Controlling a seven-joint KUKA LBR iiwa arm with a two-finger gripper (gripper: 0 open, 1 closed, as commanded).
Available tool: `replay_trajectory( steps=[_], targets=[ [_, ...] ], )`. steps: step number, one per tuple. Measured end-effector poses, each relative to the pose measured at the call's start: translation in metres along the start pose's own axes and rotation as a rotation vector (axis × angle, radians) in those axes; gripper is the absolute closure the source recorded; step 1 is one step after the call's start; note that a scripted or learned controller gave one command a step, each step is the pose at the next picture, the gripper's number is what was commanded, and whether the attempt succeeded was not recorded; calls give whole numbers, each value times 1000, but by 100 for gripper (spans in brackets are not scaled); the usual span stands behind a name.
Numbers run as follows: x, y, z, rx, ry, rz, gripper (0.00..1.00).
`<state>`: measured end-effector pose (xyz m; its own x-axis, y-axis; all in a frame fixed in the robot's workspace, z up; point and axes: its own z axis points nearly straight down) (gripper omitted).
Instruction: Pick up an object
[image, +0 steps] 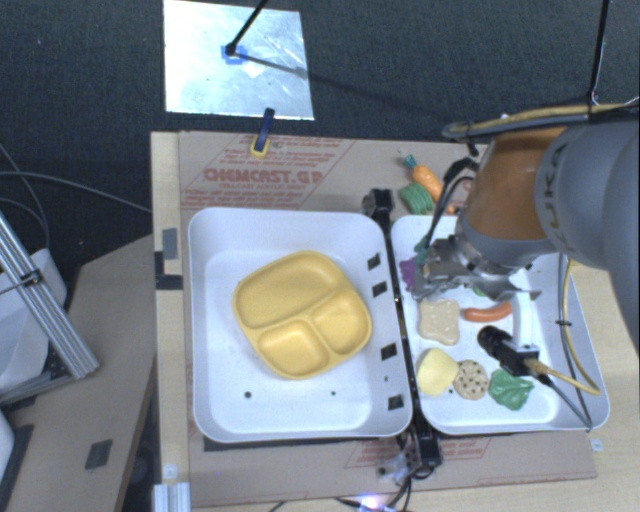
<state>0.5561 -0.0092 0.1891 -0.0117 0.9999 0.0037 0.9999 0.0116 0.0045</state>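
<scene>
Glossy white plastic bins (290, 225), matt yellow plastic tray (302, 313)

Red printed letters run across the brown board (300, 165) that lies under the two bins, just above the left bin; they look like "CHEMCAST GP", though the last letters are blurred. Smaller red print above and beside that word, and more at the board's lower edge, is too small to read

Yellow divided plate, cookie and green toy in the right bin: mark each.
yellow divided plate (300, 312): camera view, on the ridge between its compartments.
cookie (470, 379): camera view, centre of its speckled top.
green toy (511, 390): camera view, middle of its body.
</scene>
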Motion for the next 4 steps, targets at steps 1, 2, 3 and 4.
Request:
replay_trajectory(
  steps=[1,2,3,4],
  targets=[
    [88,-55,6,8,1,-1,100],
    [118,-32,-216,-16,2,3,100],
    [188,-43,-94,14,-4,1,100],
    [118,-53,-149,-2,-4,16,100]
  ],
)
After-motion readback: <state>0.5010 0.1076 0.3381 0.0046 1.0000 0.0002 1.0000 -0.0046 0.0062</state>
